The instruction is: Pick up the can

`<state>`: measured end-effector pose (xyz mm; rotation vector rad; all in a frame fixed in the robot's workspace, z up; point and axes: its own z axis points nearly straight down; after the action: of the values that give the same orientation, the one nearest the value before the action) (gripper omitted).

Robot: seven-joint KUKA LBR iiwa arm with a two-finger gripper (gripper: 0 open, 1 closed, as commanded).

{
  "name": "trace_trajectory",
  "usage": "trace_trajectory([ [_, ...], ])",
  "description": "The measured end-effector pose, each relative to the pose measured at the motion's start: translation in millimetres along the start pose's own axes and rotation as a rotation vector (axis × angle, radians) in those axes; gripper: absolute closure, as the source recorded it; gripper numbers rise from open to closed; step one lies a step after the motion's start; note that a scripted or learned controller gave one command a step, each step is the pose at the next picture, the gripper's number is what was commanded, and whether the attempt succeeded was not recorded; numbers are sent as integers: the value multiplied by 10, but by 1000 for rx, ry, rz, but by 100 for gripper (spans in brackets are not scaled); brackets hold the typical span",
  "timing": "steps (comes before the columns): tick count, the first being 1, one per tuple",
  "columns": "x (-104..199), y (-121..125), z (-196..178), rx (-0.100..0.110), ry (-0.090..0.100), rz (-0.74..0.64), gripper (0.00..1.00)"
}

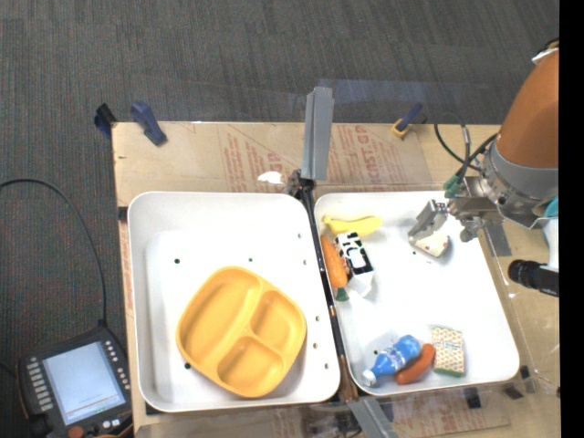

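Can [354, 261], likely the white one with the black label, lies on its side at 9 o'clock in the right bin [484, 313], beside the banana [352, 224]. Gripper [440, 221] at 1 o'clock, jaws spread, grasping nothing. Pickup not started; approach, grasp and lift remain.

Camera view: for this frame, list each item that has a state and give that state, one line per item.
gripper: above the right bin's far side, over a pale wedge-shaped item.
can: lying on its side in the right bin, near the divider.
banana: lying flat beside the can.
carrot: lying along the bin's left wall.
blue bottle: lying on its side, cap on.
yellow divided plate: right side up in the left bin.
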<state>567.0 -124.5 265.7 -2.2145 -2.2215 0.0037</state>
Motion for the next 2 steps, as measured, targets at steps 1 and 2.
trace_trajectory([
  [1,-862,777,1643,-2,1,-116,0],
  [2,-871,789,1523,-7,0,-115,100],
])
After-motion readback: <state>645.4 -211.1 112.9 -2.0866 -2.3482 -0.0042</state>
